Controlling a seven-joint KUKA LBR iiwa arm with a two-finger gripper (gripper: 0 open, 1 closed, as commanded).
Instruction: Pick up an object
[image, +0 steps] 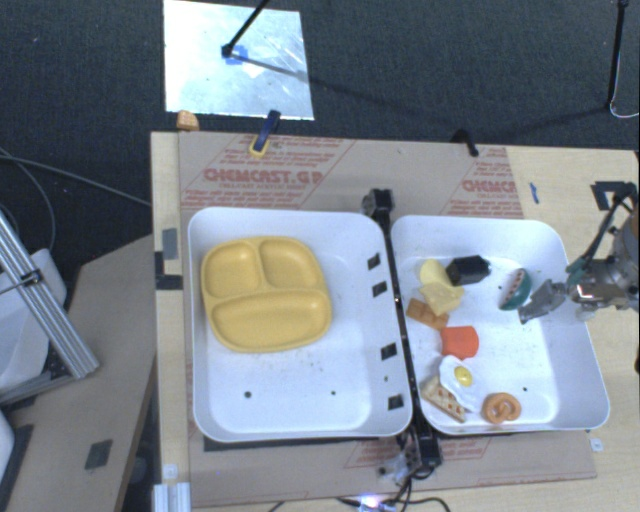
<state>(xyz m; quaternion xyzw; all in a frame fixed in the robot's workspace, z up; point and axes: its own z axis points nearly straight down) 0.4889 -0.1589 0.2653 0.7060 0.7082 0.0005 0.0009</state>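
Observation:
The right bin (575, 345) holds several toy foods. A yellow cheese piece (438, 285) lies beside a black block (467, 268). A red-orange block (460, 342) sits below them, with a fried egg (459, 376), a sandwich slice (441, 398) and a tan pretzel-like ring (501, 407) near the front wall. A teal and brown round piece (515, 288) lies toward the bin's right side. My gripper (538, 302) hangs over the right bin, just right of the teal piece and close to it. Nothing is seen held in it.
The left bin (290, 385) holds a yellow divided plate (266, 293). A black hinge strip (396, 320) runs between the bins. The arm's wrist (610, 285) enters over the right bin's right wall. A brown toast piece (427, 315) lies by the divider.

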